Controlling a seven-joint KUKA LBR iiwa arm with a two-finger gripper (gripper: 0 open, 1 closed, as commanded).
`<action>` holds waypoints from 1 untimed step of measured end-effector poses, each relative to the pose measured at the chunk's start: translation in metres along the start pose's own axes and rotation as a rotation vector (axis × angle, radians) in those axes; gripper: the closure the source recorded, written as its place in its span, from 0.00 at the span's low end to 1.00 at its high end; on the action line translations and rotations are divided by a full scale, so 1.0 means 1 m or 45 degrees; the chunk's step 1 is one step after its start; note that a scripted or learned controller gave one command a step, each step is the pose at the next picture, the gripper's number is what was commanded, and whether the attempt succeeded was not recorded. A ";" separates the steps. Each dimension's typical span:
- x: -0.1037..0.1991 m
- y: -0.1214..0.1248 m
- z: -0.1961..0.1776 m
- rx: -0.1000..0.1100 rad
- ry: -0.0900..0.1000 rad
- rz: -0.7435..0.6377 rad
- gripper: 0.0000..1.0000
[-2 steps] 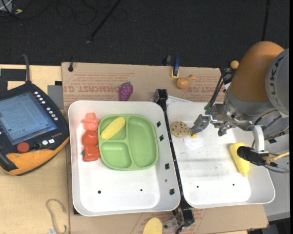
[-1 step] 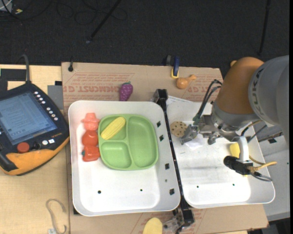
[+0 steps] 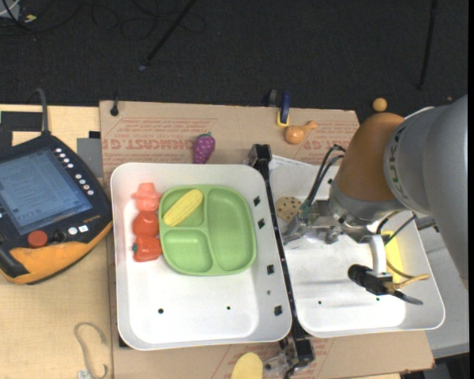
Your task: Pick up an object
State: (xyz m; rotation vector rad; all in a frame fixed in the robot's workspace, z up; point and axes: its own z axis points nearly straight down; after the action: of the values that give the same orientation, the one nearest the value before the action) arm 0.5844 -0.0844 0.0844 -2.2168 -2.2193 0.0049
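Observation:
My gripper (image 3: pixel 302 226) hangs low over the left part of the right bin (image 3: pixel 340 322), under the grey wrist with its orange band. Just left of it, a round brown speckled cookie (image 3: pixel 287 208) lies on the bin floor near the divider. A yellow piece (image 3: pixel 395 251) lies at the bin's right side, partly behind cables. In the left bin (image 3: pixel 189 314) sits a green divided plate (image 3: pixel 221 243) holding a yellow corn cob (image 3: pixel 181 206). A red and orange toy figure (image 3: pixel 145 223) lies beside the plate's left edge.
On the cardboard behind the bins sit purple grapes (image 3: pixel 203 147) and an orange gourd (image 3: pixel 299 132). A yellow lemon (image 3: pixel 247 364) sits at the front edge. A teach pendant (image 3: pixel 39 204) lies on the far left. Black cabling (image 3: pixel 371 279) trails over the right bin.

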 end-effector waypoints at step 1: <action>-0.002 0.000 -0.013 -0.003 0.001 0.007 1.00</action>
State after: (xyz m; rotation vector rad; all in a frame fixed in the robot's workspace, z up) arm 0.5850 -0.0865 0.0973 -2.2240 -2.2139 0.0019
